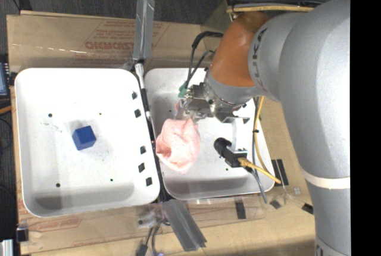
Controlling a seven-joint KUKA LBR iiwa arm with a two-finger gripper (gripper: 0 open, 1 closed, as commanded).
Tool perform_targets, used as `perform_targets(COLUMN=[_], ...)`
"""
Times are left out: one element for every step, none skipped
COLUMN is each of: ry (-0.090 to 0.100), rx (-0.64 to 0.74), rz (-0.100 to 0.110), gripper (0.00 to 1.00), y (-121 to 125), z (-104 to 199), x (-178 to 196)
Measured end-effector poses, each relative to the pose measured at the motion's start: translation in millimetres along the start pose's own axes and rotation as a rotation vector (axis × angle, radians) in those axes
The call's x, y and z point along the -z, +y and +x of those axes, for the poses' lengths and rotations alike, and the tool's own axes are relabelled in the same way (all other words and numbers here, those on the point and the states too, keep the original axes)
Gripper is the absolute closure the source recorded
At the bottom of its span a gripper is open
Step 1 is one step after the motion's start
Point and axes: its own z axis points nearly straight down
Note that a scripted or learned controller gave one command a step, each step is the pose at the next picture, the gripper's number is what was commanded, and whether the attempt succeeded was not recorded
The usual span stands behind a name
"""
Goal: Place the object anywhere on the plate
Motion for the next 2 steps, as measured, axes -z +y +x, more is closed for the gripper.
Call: perform_targets(ry=[0.002, 0.000], rx=[0.008, 0.416], rz=[-0.002, 0.002], gripper=[1.00, 1.00], y=[0.6, -3.4], z=[0.4, 60.1], x=[41.3, 42.5])
